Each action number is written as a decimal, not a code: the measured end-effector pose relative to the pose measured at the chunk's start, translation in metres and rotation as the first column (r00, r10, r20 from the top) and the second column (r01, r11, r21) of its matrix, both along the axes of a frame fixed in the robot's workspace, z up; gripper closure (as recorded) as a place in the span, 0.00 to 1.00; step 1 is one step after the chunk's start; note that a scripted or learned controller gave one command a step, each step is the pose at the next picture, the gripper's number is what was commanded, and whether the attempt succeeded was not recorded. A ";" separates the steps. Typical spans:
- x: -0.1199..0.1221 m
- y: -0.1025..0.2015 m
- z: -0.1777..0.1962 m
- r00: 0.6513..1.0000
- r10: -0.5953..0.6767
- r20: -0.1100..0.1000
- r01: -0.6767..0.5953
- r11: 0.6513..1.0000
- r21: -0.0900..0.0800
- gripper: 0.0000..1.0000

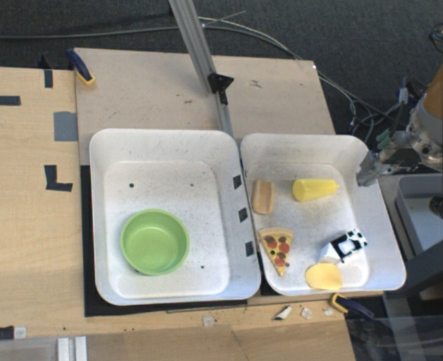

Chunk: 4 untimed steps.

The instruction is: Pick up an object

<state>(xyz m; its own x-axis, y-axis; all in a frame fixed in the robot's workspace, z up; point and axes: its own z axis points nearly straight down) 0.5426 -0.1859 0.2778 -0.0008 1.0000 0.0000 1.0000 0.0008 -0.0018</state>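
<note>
I cannot tell how the jaws stand, since the gripper (368, 173) shows just as a small grey shape at the right bin's (300, 143) far right corner, level with its rim, and nothing is visibly in it. Nearest, toward the middle of the far half of that bin, lies a yellow block (314, 189), on its side and apart from everything else. Further along by the left wall is a bread roll (263, 197), and nearer the front a pizza slice (277, 249), just beside that same wall. In the near right corner a black-and-white piece (348, 244) sits close against a yellow lemon-like piece (324, 276), maybe touching. The left bin (161, 145) holds a green bowl (155, 241) near its front left corner. The arm seems to be in the approach, nothing picked yet. I judge the yellow block the best target: close, free on all sides, with room for both fingers. Come straight down over its middle, close across its narrow width, and keep away from the bin wall. The cornered pair risks a nudge or a double grab
</note>
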 end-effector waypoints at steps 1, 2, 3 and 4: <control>0.000 0.000 0.000 1.000 0.000 0.000 0.000 1.000 0.000 0.00; -0.011 0.003 -0.056 1.000 0.000 -0.005 0.000 1.000 0.000 0.00; -0.007 0.002 -0.122 1.000 0.000 -0.008 0.000 1.000 0.001 0.00; -0.016 0.007 -0.172 1.000 0.000 -0.009 0.000 1.000 0.002 0.00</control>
